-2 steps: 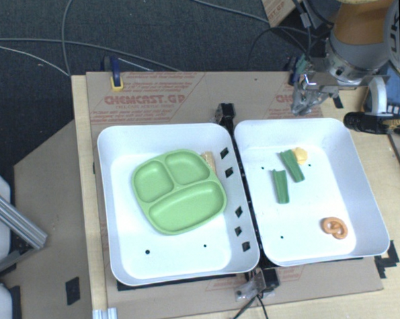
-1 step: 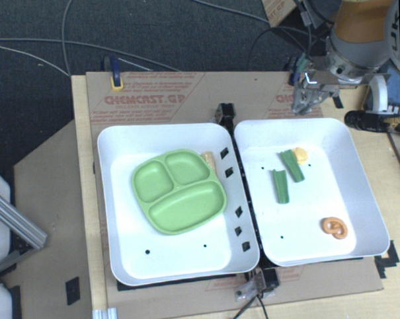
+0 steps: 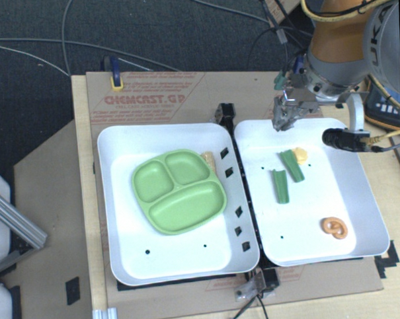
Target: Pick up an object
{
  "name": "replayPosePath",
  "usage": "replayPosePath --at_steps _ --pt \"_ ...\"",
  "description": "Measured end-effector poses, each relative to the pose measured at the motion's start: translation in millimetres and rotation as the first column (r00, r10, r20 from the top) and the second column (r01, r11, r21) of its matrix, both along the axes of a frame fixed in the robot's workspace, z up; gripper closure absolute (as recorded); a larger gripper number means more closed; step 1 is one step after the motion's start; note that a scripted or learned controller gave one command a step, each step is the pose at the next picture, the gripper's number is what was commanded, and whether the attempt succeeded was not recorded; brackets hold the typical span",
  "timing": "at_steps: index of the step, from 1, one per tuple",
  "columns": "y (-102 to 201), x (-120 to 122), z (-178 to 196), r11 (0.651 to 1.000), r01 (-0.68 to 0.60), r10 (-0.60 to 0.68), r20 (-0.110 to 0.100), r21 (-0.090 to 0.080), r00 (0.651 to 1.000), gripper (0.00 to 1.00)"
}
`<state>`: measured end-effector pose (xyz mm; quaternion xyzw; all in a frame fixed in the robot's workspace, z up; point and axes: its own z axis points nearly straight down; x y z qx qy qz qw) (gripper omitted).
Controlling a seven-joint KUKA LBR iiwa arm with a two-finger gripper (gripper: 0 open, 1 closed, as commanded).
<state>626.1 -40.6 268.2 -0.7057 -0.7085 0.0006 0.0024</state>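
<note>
gripper [image 3: 286, 121] above right bin [image 3: 364, 201]

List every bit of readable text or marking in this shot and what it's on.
"CHEMCAST GP", large red print on the brown protective paper covering the board under the two white bins.
Smaller red lines beneath that word: too blurred to read.
Dark letters on the grey arm housing at the upper right: cut off at the frame edge, not readable.
Nothing readable on the green divided plate, the bins or the food pieces.
</note>
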Motion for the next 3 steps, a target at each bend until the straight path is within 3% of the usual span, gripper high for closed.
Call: replayPosePath --at_steps 2,3 --pt "76.7 -59.4 -5.6 1.000 -0.001 0.001 0.000 0.000 1.000 1.00" --pt "116.8 -95.7 -32.1 1.000 0.000 0.000 -0.003 0.000 1.000 1.00"
